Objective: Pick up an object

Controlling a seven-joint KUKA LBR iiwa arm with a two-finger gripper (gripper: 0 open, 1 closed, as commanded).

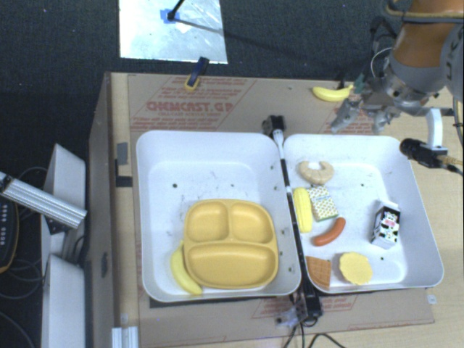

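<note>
Objects for picking are lying in the right bin (417, 194): a doughnut (316, 171), a corn cob (301, 209), a patterned block (323, 203), a sausage (328, 231), a cow-print carton (386, 226), a waffle piece (319, 270) and a yellow round (355, 268). The gripper (360, 119) is hovering above that bin's far rim, its jaws standing apart and grasping nothing, with a banana (331, 92) lying on the counter (239, 96) just behind. The left bin (156, 187) is carrying a yellow divided plate (230, 242) and a second banana (184, 272) touching its near-left edge.
</note>
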